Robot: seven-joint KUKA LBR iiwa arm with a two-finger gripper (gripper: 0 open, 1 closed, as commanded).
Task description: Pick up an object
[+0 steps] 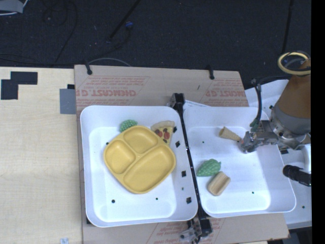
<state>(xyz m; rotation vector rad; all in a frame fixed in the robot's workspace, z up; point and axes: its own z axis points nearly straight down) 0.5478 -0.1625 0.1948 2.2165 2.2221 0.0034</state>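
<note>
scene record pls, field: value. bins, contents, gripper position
left bin: yellow divided plate, green toy and pizza slice toy at the plate's far edge
right bin: green leafy toy, tan bread-like piece beside it, tan wedge near the far wall
gripper: low over the right bin, just right of the tan wedge
held: nothing seen between its fingers

Brightness: even and fairly strong over the desk (35, 151); the floor (152, 24) behind it is very dark, with little detail.
Light source: seems overhead and diffuse; no lamp can be seen.
Shadows: soft and short, a thin one under the yellow tray (140, 158) along its lower edge.
Glare: the white bins (132, 212) run close to washed out, their rims hard to trace.
Sharpness: soft all over, low resolution; the tool (248, 145) is smeared and its shape is unclear.
Colour: slightly muted, with a faint cool tint on the whites.
</note>
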